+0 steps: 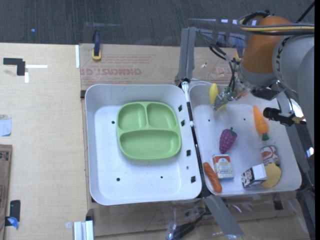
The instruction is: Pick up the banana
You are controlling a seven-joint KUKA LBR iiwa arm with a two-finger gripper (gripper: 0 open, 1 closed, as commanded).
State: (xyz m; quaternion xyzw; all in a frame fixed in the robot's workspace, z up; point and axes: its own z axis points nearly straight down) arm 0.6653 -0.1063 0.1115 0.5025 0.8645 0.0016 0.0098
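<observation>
Camera view, sole inspection angle: my pincer point(223, 100) sits low at the far-left corner of the right bin point(295, 181), right beside the banana point(213, 92). The banana lies against the bin's far wall, just right of the divider between the two bins. Whether my fingers are spread or closed I cannot tell; they are small and dark against clutter, so I record no grasp. Nothing shows the banana between them.

Progress, as a judgement: the approach looks complete, the grasp unconfirmed, the lift not done. The banana appears to rest in the bin.

Containers. The left bin point(100, 184) holds one green divided plate point(149, 131), three compartments, lying roughly central.

The right bin holds, besides the banana:
- a purple grape bunch point(227, 139) near the middle;
- a carrot point(260, 120) toward the right, close to my arm;
- a small carton point(223, 166) near the front;
- a red-orange sausage-like item point(212, 177) at the near-left, along the divider;
- a can point(269, 155) and a dark-and-white box point(253, 176) at the near-right, with a yellow fruit point(273, 175) touching the box.

Risk noted: the banana's position against wall and corner leaves little room for fingers.
</observation>
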